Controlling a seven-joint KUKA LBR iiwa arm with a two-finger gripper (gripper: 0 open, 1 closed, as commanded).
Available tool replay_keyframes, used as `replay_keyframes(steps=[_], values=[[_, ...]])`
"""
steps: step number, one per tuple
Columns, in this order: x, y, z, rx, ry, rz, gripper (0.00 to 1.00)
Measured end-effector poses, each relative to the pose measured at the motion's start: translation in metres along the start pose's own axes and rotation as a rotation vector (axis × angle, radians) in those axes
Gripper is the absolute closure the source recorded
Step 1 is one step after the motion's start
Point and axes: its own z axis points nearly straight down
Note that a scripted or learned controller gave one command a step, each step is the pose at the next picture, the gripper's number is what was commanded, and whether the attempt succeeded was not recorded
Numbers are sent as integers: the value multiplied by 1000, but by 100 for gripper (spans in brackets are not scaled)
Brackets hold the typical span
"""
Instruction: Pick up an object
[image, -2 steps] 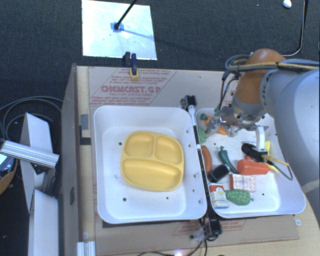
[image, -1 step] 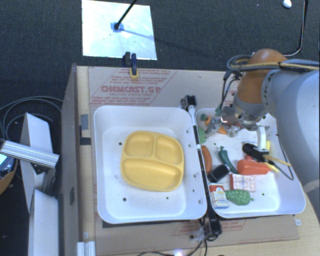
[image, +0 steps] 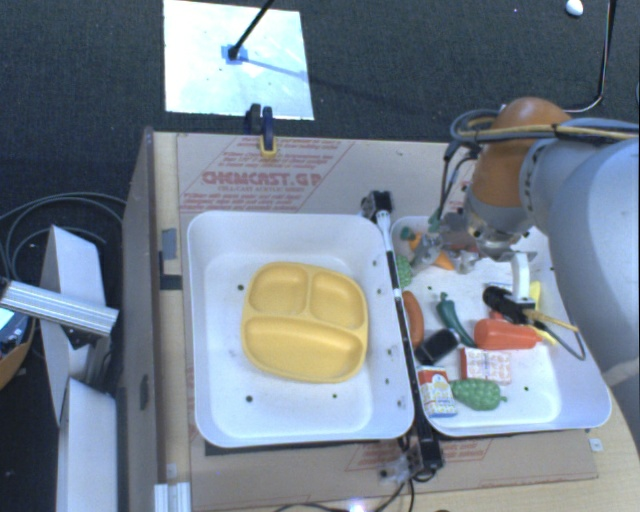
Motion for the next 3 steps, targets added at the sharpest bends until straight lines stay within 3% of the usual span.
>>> replay_keyframes(steps=[3], values=[[-4, 0, 1, 2, 9, 0, 0]])
